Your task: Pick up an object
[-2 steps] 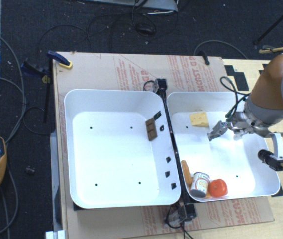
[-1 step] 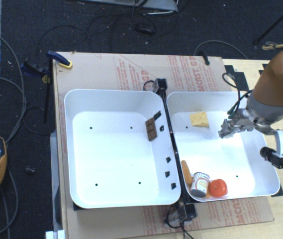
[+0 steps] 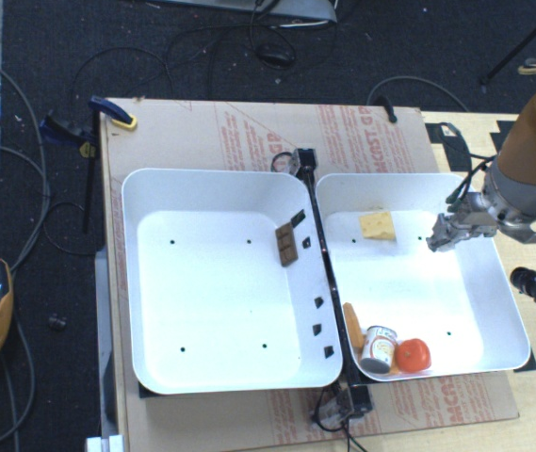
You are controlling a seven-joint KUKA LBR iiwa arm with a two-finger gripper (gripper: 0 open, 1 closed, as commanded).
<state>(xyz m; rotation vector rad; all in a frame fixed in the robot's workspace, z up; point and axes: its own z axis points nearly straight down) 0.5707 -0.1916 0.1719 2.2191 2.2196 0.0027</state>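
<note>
The right bin (image 3: 479,281) holds a yellow cheese-like wedge (image 3: 377,225) near its far wall. In its near left corner lie an orange carrot (image 3: 352,322), a small can with a white label (image 3: 378,347) and a red tomato (image 3: 414,354). A brown chocolate bar (image 3: 288,243) leans on the right wall of the left bin (image 3: 154,252). My gripper (image 3: 440,238) hangs over the far right part of the right bin, right of the yellow wedge and apart from it. Nothing shows between its fingers.
The arm (image 3: 531,158) with its grey wrist comes in over the right bin's far right corner. A black divider with clips (image 3: 319,281) runs between the bins. Cables and a blue-yellow clamp (image 3: 112,113) lie beyond the cardboard-covered bench.
</note>
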